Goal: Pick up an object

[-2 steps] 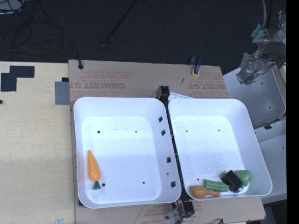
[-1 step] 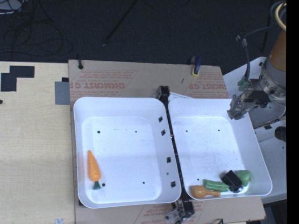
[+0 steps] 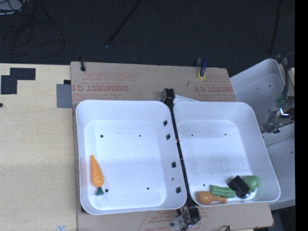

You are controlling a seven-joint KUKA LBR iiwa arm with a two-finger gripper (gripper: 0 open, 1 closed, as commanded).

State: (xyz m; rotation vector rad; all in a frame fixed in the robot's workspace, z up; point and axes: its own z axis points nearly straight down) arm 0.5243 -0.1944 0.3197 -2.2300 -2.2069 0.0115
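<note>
1. An orange plastic carrot with a small dark green top (image 3: pixel 96 172) is seen lying in the left white shallow bin (image 3: pixel 122 112), near its left wall, tip pointing away from the front rim.
2. In the right white shallow bin (image 3: pixel 216 112), four things are crowded into the front right corner (some touching): a green pod-shaped toy (image 3: pixel 220 191), a black blocky object (image 3: pixel 239 186), a light green rounded piece (image 3: pixel 251 181) and an orange-tan pear-shaped toy (image 3: pixel 210 198).
3. Both bins are borne by a brown cardboard sheet (image 3: pixel 125 81) on the worktop.
4. The pincer's state cannot be told.
</note>
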